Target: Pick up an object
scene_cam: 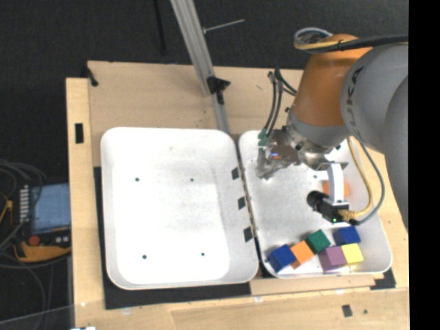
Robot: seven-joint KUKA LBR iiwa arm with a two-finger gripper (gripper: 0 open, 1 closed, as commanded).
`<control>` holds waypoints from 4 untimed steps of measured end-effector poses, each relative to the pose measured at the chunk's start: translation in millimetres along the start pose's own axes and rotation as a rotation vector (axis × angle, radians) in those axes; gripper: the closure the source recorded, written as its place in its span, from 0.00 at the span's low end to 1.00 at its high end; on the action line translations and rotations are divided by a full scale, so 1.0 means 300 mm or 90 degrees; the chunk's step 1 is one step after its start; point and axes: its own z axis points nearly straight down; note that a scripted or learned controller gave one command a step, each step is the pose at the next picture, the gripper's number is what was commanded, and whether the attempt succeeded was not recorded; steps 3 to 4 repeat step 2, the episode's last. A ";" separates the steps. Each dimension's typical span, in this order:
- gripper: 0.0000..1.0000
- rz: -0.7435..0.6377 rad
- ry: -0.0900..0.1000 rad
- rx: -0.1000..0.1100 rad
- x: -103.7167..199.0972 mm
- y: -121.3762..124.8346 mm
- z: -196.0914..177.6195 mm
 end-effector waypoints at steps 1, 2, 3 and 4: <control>1.00 0.003 -0.001 0.000 0.137 0.041 0.013; 1.00 0.000 0.000 0.000 0.338 0.087 -0.020; 1.00 0.000 0.000 0.000 0.338 0.087 -0.020; 1.00 0.000 0.000 0.000 0.338 0.087 -0.020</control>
